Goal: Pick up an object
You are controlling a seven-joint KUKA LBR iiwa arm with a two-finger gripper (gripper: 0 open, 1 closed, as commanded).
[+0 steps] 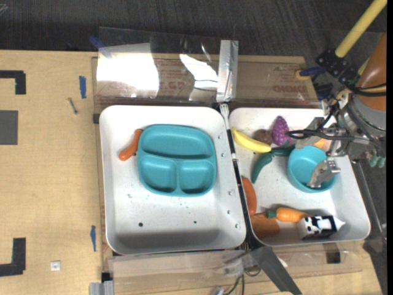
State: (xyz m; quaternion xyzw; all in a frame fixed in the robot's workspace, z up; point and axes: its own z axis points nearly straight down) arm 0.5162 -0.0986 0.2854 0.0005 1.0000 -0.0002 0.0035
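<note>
My gripper hangs low over the right side of a teal bowl in the right bin, at the bowl's rim. The arm comes in from the upper right. Around the bowl lie a yellow banana, purple grapes, a dark green pepper and a small orange piece. Near the bin's front lie a carrot and a black-and-white cow toy. Nothing is lifted off the bin floor.
The left bin holds a teal divided plate and an orange sausage. A red-orange item and a brown-orange one lie along the right bin's left wall. A taped clear panel stands behind the bins.
</note>
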